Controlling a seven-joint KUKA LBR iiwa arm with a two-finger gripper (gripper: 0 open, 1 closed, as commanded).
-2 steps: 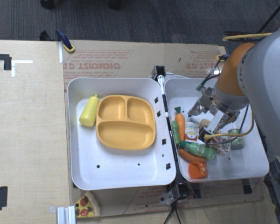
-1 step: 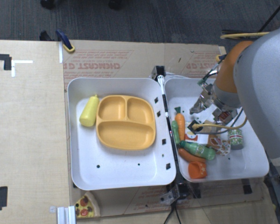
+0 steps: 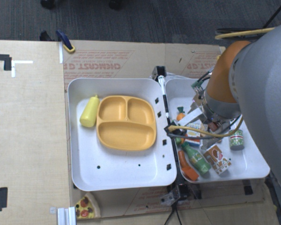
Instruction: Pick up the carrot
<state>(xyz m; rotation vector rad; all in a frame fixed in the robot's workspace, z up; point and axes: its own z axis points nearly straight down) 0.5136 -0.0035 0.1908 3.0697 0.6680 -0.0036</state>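
A small orange piece with a green top [image 3: 180, 112], which looks like the carrot, lies near the left wall of the right bin [image 3: 253, 165]. My gripper [image 3: 202, 125] hangs low over the middle of that bin, just right of this piece, and the wrist hides much of it. A longer orange-red thing [image 3: 188, 169] lies at the bin's front left, partly under a green bottle [image 3: 197, 157]; what it is I cannot tell.
A small carton [image 3: 218, 159] and a can [image 3: 236, 140] sit in the right bin near the gripper. The left bin [image 3: 117, 172] bears a yellow divided plate [image 3: 126, 122] and a yellow bottle [image 3: 89, 111]. A pizza toy [image 3: 85, 208] lies on the bench in front.
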